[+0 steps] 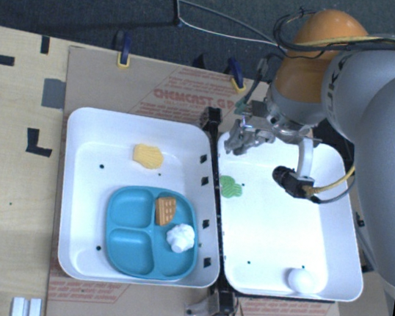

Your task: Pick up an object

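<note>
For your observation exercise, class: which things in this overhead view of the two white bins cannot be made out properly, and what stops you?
- Grey arm's tool, camera view: small, blurred; finger state unreadable.
- Small green object, right bin: too small to identify.
- Pale round object, right bin: blends into the white floor.
- Grey arm: cut off by the right edge.

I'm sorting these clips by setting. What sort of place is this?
Probably a robotics lab bench: a grey arm reaches over two white bins on cardboard, with toy-like items and a blue divided tray, and loose cables.
</note>
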